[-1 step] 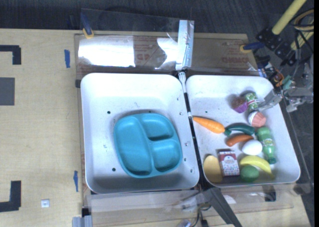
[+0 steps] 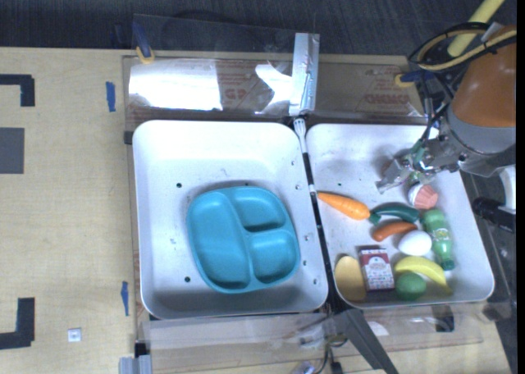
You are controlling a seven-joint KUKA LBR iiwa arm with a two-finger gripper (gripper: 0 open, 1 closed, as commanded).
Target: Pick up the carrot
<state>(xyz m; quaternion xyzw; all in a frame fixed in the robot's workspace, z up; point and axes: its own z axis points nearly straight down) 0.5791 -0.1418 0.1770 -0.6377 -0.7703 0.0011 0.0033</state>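
The carrot (image 2: 344,206) lies in the right bin (image 2: 336,151) near its left wall, orange tip pointing left and its green top (image 2: 392,214) to the right. The gripper (image 2: 399,167) hangs over the bin's upper middle, up and to the right of the carrot and apart from it. Nothing shows in its grasp. The grey arm with its orange band (image 2: 490,93) reaches in from the right.
Right of the carrot lie a red pepper (image 2: 394,230), a white egg (image 2: 415,243), a green bottle (image 2: 440,237), a banana (image 2: 422,267), a red box (image 2: 376,270) and a pink round piece (image 2: 424,196). The left bin (image 2: 164,159) holds a blue divided plate (image 2: 244,237).
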